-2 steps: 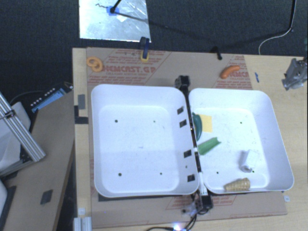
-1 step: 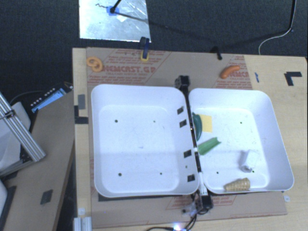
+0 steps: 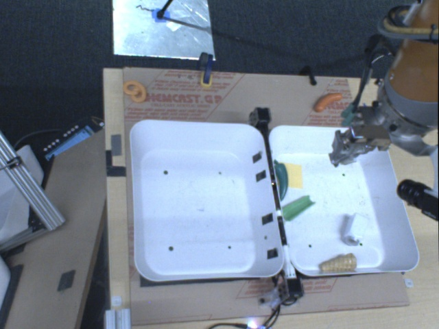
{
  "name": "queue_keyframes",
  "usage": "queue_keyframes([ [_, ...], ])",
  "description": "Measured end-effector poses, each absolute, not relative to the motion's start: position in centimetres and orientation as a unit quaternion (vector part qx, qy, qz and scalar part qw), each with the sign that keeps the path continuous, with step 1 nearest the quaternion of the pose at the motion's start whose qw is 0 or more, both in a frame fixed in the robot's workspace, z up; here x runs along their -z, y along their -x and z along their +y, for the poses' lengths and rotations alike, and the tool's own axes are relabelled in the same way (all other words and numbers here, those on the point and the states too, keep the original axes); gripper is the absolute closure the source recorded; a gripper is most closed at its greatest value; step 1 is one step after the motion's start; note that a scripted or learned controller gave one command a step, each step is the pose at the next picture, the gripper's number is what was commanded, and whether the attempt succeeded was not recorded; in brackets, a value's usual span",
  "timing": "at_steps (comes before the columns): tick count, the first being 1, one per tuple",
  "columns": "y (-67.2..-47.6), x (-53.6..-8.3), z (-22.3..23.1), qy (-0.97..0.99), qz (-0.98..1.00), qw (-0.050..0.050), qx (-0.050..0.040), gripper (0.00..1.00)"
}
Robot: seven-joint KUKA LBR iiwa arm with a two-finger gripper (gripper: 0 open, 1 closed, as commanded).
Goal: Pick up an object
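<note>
Camera view looks down on two bins, with the pincer (image 3: 341, 157) hanging over the far part of the right bin (image 3: 405, 252); whether it is released or clenched cannot be told. Left of it and a little nearer lies a yellow square (image 3: 293, 175), with a green strip (image 3: 297, 208) nearer again. Near-side of the pincer sits a grey cylinder (image 3: 350, 229), and past that a cone (image 3: 339, 263) by the front wall. An orange sausage (image 3: 328, 102) rests beyond the pincer, outside the bin.
</note>
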State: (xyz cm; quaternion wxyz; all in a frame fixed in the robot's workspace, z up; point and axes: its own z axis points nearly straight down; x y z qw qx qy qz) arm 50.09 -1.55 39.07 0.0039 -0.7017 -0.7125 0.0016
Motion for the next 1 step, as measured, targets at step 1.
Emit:
queue_keyframes([
  [1, -48.59, -52.92, -9.13, 0.709, -0.705, -0.008, 0.005, 1.0],
])
